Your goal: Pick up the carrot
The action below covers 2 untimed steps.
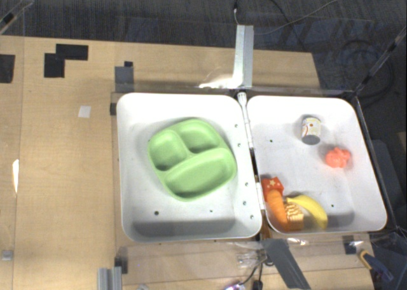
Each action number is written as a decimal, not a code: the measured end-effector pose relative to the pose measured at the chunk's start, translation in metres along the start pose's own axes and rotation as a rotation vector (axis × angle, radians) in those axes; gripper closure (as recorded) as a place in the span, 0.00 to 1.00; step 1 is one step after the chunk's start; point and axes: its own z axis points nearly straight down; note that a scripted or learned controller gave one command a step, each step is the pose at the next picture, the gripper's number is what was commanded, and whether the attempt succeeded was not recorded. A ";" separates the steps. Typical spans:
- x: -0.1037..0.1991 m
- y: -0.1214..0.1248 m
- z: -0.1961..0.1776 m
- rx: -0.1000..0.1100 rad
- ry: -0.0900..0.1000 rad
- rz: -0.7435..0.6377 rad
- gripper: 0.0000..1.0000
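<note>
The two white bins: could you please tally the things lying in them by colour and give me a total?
Green: 1, the divided plate in the left bin.
Orange: 1, the carrot in the right bin.
Yellow: 1, the banana.
Red with white spots: 1, the small block.
Pink-orange: 1, the lumpy toy.
White: 1, the small can.
Total: 6

No readable text, brand, number or sign is showing anywhere. The small white cylindrical can [310,130] in the right white bin [362,136] is carrying a reddish label too blurred to read.
</note>
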 end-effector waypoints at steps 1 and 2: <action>0.002 -0.001 -0.011 -0.002 0.002 -0.012 1.00; 0.004 -0.002 -0.022 -0.004 0.004 -0.024 1.00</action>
